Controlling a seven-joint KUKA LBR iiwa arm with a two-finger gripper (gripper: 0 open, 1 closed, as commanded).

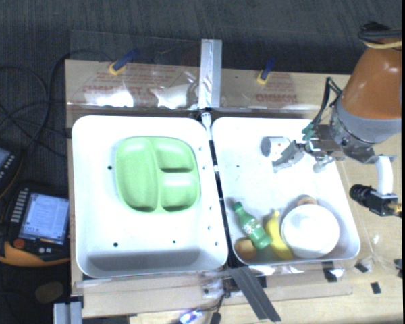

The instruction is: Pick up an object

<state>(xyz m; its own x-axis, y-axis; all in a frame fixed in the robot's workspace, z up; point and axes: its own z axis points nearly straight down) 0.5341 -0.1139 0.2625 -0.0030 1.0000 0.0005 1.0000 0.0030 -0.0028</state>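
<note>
My gripper (pixel 302 159) hangs over the upper part of the right bin (pixel 256 201), reaching in from the right. Its two grey fingers stand apart, open, with nothing between them. A small grey cylinder (pixel 273 144) lies just left of the left finger (pixel 287 156). At the bin's front lie a green bottle (pixel 250 226), a yellow banana (pixel 277 235), a white bowl (pixel 312 229) and a brown round object (pixel 243 248), all below the gripper and apart from it.
The left bin (pixel 94 248) holds a green divided plate (pixel 157 173). A metal divider (pixel 210 73) stands behind the seam between the bins. A handheld controller (pixel 37 218) and cables lie on the floor at the left.
</note>
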